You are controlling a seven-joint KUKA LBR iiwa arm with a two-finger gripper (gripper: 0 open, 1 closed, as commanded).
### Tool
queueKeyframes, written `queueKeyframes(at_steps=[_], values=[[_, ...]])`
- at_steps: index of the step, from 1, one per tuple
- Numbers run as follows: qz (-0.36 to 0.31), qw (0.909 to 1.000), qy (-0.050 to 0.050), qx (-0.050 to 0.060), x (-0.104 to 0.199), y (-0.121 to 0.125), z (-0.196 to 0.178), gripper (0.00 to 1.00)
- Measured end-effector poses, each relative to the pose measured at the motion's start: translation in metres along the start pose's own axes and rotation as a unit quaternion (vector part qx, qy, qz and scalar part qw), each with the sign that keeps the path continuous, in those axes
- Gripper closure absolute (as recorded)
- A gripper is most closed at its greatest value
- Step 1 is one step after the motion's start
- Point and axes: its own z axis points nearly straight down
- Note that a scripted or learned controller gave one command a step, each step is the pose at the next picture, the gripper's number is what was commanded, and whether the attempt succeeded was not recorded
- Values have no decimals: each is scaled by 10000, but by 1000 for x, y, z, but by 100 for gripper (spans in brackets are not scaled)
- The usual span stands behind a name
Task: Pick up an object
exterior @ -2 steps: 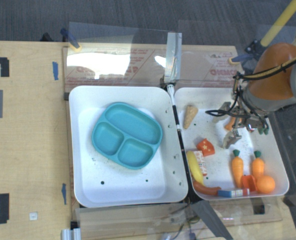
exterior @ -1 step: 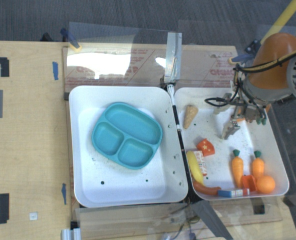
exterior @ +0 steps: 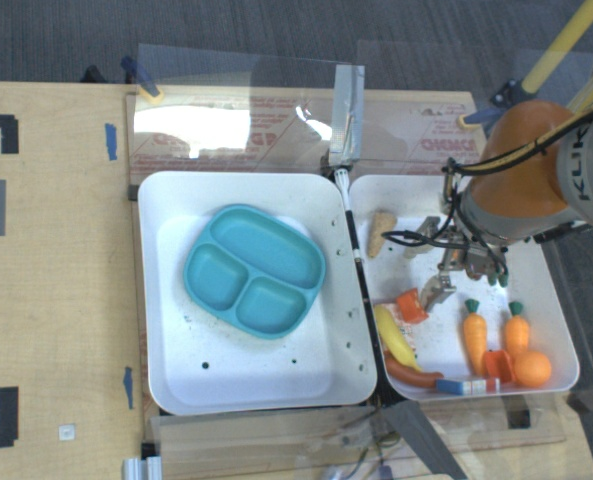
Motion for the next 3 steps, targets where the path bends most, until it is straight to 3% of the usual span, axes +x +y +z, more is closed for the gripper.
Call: queueKeyframes(at_steps=[1, 2, 3], values=[[423, 9991, -1, 21, 62, -55, -1, 0], [714, 9975, -9, 8, -15, -35, 1, 0], [524, 9986, 7, 18, 82, -55, -1, 0]])
